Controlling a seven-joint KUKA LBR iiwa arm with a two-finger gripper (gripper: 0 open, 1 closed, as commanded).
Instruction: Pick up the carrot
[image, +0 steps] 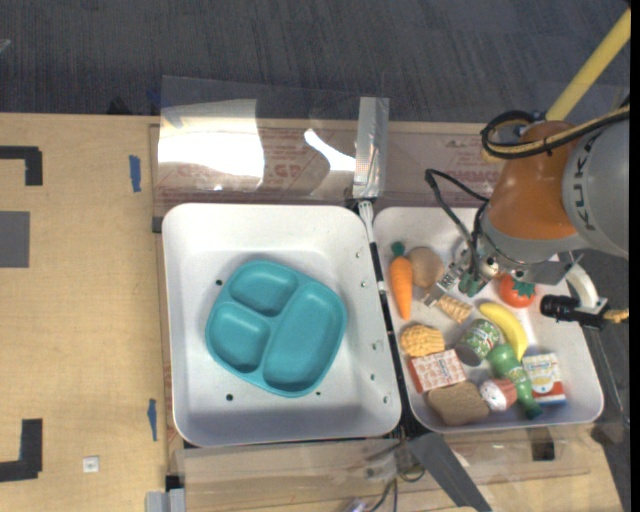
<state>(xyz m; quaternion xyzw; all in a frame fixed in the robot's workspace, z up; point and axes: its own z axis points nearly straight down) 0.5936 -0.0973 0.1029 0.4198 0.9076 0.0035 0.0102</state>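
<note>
My pincer (462, 281) hangs low in the right bin (590, 400), just right of the carrot (401, 285), which lies lengthwise against that bin's left wall, free of the other toy food, and I cannot tell how the pincer is set, though nothing shows gripped.

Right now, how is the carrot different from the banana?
The carrot is orange with a green top; the banana is yellow. The carrot is straight and tapers downward, while the banana curves. The carrot lies by the right bin's left wall; the banana lies nearer the middle, slanting among other toy foods. Both are long toy foods in the same white bin.
</note>
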